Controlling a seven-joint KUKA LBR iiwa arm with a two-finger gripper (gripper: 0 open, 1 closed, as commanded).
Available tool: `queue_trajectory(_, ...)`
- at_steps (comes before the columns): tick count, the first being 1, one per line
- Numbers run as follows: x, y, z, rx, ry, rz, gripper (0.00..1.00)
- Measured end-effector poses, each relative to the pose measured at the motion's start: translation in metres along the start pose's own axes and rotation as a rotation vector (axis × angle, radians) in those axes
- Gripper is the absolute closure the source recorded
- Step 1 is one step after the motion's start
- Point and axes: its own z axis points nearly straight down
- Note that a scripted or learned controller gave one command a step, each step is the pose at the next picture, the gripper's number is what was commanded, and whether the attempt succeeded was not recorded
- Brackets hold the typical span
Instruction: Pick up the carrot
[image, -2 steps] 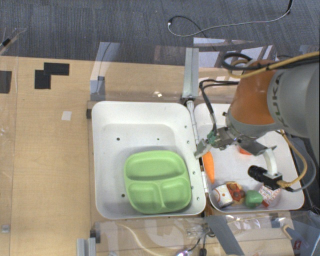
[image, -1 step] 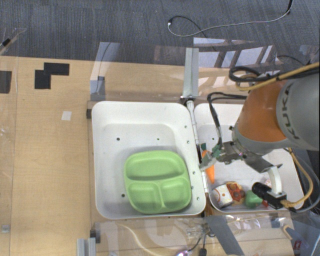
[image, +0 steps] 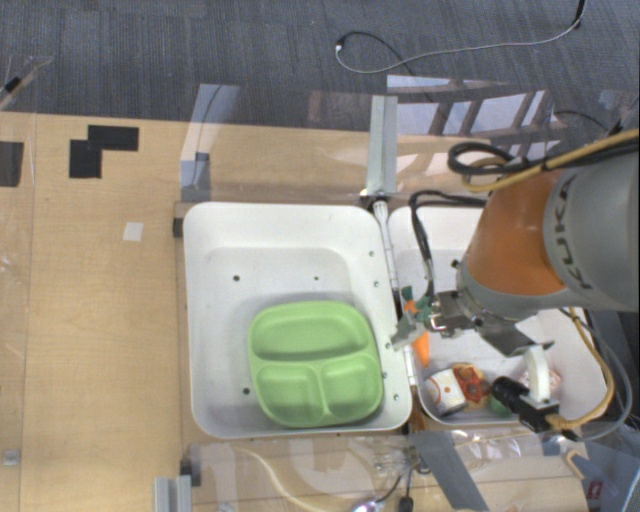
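Observation:
The carrot (image: 421, 347) shows as a small orange piece at the left side of the right bin (image: 440, 222), close to the wall between the bins. My gripper (image: 414, 322) hangs directly above it, at or very near its top end, and the arm's orange-banded wrist (image: 510, 250) covers most of the bin behind it. From this slant I cannot make out whether the carrot is gripped or merely under the gripper.
The left bin (image: 220, 260) holds a green divided plate (image: 315, 362) at its front right. In the right bin's front part lie a white and red item (image: 455, 385), a small green piece (image: 497, 405) and a white object (image: 541, 372).

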Motion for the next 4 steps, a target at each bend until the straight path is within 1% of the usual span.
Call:
queue_trajectory(1,-0.07,0.068,-0.001,-0.003,-0.002,-0.157,0.0)
queue_trajectory(2,-0.035,0.056,-0.001,-0.002,-0.001,-0.143,0.0)
queue_trajectory(3,-0.016,0.018,-0.001,-0.001,0.0,-0.237,0.0)
queue_trajectory(4,-0.016,0.02,-0.008,-0.001,0.0,-0.239,1.0)
